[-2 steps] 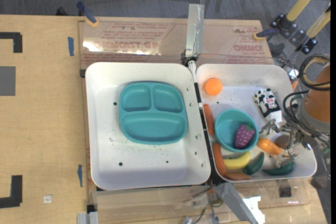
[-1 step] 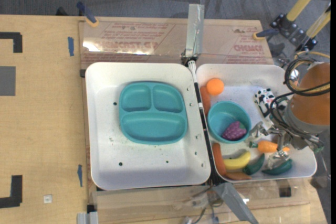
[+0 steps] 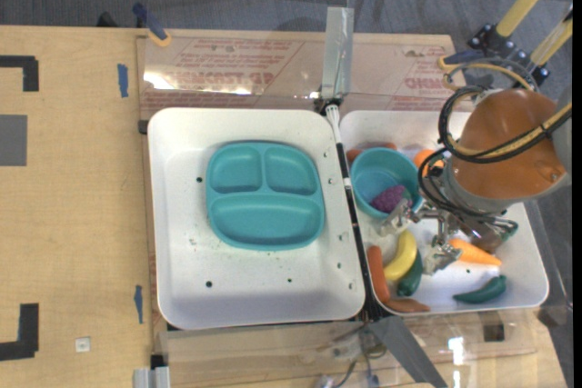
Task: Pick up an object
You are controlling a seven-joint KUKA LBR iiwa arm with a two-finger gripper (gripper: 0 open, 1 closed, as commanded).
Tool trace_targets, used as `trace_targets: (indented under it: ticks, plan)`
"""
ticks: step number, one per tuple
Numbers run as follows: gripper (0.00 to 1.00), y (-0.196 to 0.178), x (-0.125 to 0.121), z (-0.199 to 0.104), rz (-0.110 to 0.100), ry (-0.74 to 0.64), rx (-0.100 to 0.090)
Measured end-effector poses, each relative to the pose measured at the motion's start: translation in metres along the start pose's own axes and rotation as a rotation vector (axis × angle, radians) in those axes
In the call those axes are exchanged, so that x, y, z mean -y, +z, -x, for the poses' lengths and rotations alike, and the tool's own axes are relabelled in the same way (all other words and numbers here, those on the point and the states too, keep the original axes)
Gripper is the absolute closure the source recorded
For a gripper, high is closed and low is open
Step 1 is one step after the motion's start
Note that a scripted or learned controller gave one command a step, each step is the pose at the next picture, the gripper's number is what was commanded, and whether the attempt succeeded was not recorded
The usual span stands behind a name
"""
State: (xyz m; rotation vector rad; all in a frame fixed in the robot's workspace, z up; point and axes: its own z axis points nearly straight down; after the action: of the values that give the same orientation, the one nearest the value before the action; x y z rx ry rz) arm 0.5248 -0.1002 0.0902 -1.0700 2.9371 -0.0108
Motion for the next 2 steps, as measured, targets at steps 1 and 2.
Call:
trace_targets:
  ticks: [1,2]
  plan:
    - [0.00,0.000,-0.008,-0.027,0.001,0.052,0.002]
    - [0.00,0.004,0.048,0.026,0.020,0.030,-0.021]
